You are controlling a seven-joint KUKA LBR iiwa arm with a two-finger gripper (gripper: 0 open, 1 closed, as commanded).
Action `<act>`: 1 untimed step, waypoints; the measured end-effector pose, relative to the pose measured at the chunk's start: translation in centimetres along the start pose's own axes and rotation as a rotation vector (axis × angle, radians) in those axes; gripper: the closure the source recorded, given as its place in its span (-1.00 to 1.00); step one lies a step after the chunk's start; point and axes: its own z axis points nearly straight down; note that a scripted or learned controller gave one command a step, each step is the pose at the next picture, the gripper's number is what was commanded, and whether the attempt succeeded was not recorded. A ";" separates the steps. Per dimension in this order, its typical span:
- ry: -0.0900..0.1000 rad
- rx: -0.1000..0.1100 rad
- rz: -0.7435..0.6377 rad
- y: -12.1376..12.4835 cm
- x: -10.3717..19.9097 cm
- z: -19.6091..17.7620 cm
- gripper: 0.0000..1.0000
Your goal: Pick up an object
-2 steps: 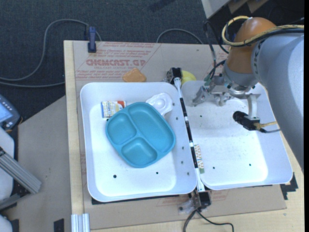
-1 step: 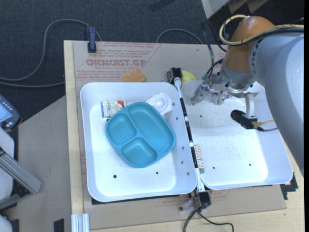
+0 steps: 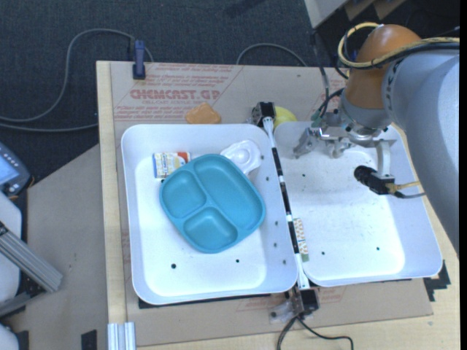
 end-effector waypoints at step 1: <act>0.001 0.001 -0.001 0.0 0.6 0.0 -1.00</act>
